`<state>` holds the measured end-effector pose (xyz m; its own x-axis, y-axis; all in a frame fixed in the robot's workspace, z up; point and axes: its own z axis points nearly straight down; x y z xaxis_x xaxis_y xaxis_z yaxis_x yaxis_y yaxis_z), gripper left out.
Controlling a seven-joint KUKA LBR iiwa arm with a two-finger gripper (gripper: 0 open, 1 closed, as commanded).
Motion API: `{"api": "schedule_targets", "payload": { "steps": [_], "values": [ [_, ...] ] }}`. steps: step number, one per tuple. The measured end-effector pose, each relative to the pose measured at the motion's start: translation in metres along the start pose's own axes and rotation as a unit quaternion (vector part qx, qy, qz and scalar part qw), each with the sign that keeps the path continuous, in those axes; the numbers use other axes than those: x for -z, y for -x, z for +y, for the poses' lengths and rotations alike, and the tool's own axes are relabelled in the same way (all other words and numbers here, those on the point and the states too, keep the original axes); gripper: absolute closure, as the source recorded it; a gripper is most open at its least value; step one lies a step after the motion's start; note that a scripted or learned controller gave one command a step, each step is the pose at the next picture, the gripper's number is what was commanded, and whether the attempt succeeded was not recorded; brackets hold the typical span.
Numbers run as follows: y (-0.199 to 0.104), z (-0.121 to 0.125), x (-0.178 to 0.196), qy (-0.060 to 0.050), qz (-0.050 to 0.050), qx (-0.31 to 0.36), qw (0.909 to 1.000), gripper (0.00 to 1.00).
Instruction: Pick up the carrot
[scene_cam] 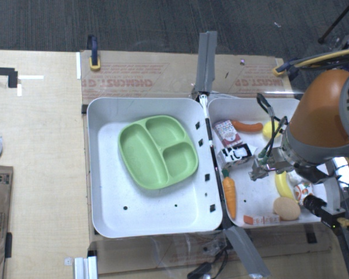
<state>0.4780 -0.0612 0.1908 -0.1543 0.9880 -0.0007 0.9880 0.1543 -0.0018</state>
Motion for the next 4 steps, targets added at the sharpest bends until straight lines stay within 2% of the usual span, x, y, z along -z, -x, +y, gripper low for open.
{"api": "schedule_targets", "payload": {
  "steps": [1, 2, 4],
  "values": [
    [-0.062, 0.01, 0.0, 0.0, 0.0, -0.104, 0.9946, 1.0],
    [-0.139, 0.021, 0.058, -0.001, -0.001, -0.234, 0.9722, 1.0],
    [-0.138, 0.022, 0.073, -0.005, -0.005, -0.232, 0.9727, 1.0]
  ]
}}
